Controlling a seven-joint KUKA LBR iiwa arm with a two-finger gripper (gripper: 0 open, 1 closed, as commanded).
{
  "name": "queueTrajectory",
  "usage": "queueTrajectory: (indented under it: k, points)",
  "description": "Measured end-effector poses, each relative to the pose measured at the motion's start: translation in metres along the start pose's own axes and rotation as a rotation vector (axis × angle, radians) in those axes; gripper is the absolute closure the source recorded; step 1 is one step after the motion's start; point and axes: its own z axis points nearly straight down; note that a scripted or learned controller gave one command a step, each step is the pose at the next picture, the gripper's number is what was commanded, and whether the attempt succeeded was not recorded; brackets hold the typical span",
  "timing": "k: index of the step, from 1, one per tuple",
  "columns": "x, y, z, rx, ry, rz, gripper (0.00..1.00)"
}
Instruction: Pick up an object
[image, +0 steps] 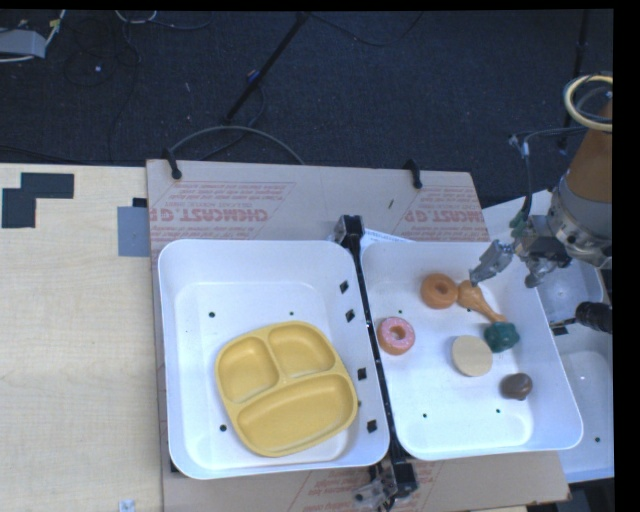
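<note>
The right bin (440, 425) holds an orange squash-shaped toy (440, 291) with a tan stem, a pink frosted donut (397, 335), a cream disc (471, 356), a small teal piece (502, 336) and a brown lump (516, 386). My gripper (515, 267) hangs over the bin's far right side, above and to the right of the orange toy's stem. Its two grey fingers (490, 264) stand spread apart, open, with nothing between them.
The left bin (190, 300) carries a yellow divided plate (288, 386). A black divider (362, 330) runs between the two bins. Cardboard (300, 205) lies behind them, and a wooden bench top (70, 350) spreads to the left.
</note>
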Motion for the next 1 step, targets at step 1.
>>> queueTrajectory:
  k: [1]
  points:
    - [0.0000,0.0023,-0.0071,-0.013,-0.003,-0.002,0.00]
